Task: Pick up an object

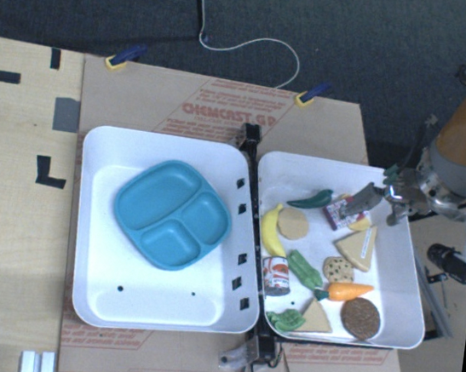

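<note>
Toys (324,275) crowd the right bin (405,274) at frame right; my gripper (375,201) hangs over its upper edge, claw width I cannot tell. Blue plate (172,214) fills the left bin (93,230).

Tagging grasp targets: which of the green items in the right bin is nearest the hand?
The dark green pepper at the bin's upper middle, left of the hand. The lighter green pod and leafy piece lie farther down.

red print on cardboard sheet (226,113), illegible
</note>
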Controlling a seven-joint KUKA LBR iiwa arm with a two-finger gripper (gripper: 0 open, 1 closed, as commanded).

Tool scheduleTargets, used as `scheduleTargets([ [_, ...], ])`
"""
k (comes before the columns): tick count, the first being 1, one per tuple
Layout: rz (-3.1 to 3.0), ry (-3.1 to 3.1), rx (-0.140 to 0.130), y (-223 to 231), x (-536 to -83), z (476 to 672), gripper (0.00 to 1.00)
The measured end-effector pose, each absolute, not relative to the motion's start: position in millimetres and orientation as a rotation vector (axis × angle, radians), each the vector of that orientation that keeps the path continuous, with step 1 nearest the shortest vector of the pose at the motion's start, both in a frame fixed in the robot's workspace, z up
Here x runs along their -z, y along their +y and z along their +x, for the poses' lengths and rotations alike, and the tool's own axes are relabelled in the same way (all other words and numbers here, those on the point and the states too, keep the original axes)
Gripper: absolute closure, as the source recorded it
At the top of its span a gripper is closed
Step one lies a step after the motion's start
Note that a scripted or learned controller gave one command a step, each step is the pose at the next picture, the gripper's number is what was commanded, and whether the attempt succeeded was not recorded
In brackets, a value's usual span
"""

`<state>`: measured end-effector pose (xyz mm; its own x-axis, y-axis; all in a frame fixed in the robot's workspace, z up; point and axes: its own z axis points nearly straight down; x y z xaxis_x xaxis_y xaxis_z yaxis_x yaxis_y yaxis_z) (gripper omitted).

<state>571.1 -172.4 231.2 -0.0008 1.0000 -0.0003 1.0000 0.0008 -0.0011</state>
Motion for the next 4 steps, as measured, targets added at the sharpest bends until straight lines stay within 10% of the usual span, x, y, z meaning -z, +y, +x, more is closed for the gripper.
scheduleTargets([
  [1,-2.218,-2.229,0.006,-124.2,-326.8,510.8,0.0],
  [2,-2.214,-2.223,-0.004,-75.3,-301.8,482.1,0.0],
  [3,-2.217,-2.223,-0.003,-77.1,-312.5,483.6,1.0],
  [4,-2.21,-2.226,-0.005,-5.9,-266.4,496.1,1.0],
])
